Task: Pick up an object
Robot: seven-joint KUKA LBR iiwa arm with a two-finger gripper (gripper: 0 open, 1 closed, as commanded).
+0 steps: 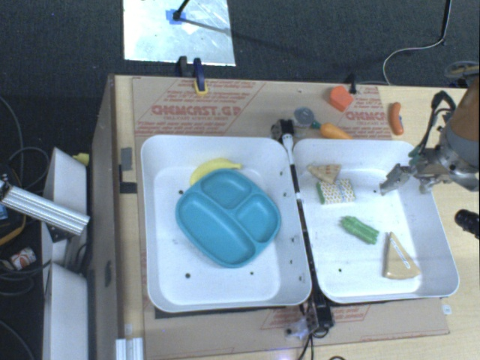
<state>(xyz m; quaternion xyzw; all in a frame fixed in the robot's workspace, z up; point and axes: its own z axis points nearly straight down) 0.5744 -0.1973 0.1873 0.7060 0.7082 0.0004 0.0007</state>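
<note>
Hand (403,177) sits spread and holding nothing at the right bin's (431,223) upper right, green pickle (358,229) mid-bin.

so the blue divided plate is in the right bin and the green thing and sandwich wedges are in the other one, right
Not quite: the blue divided plate lies in the left bin, partly over a yellow item. The green thing and the sandwich wedges are in the other one, the right bin. The camera view shows this, with the claw hanging over the right bin's upper edge.
</note>
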